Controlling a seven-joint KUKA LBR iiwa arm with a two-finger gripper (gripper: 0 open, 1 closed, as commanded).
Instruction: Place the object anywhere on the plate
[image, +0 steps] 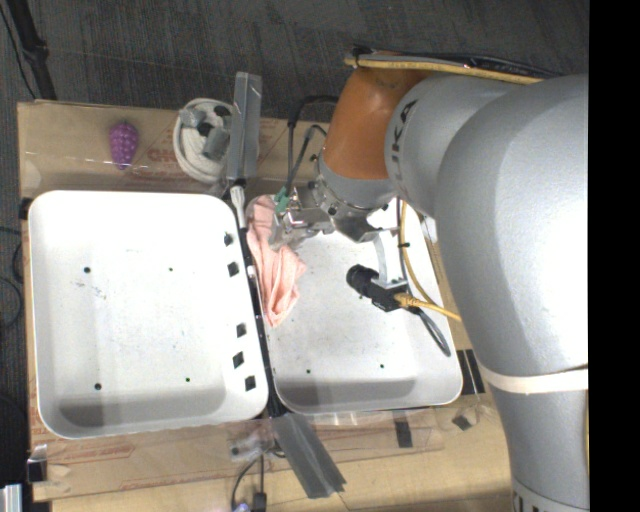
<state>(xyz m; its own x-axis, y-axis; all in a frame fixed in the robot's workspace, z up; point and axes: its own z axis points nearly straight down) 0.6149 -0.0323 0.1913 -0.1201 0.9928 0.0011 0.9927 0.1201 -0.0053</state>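
Pink cloth (274, 268): draped along right bin (400, 385) wall. Gripper (292, 218): poised at its top edge; grasp state indeterminable.

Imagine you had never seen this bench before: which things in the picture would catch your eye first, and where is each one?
The huge grey arm with its orange band dominates the right side, reaching over the right bin. Next comes the pink cloth, crumpled along that bin's left wall, with the pincer at its upper end. A small purple object sits on the bench above the left bin.
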